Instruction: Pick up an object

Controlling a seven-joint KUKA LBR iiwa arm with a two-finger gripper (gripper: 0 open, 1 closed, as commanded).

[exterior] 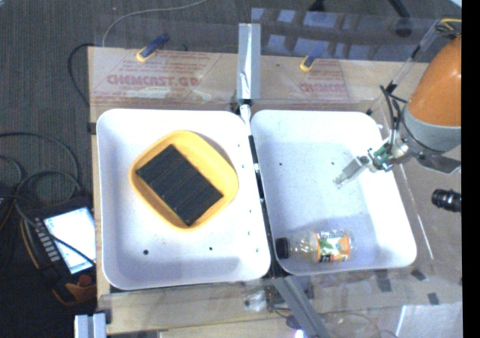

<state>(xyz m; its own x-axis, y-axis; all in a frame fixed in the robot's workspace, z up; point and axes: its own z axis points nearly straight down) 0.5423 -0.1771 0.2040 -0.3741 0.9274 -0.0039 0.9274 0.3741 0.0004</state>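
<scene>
The right bin (300,142) holds a small bottle (319,246) lying on its side, below the hand (349,173) and apart from it. The left bin (120,239) holds a yellow dish (221,160) with a dark pad (180,184). Whether the hand is wide or narrow cannot be told.

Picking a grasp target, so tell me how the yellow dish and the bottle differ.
The yellow dish lies in the left bin; the bottle lies on its side in the right bin. The dish is wide, opaque and holds a dark ribbed slab; the bottle is slim and clear.
</scene>
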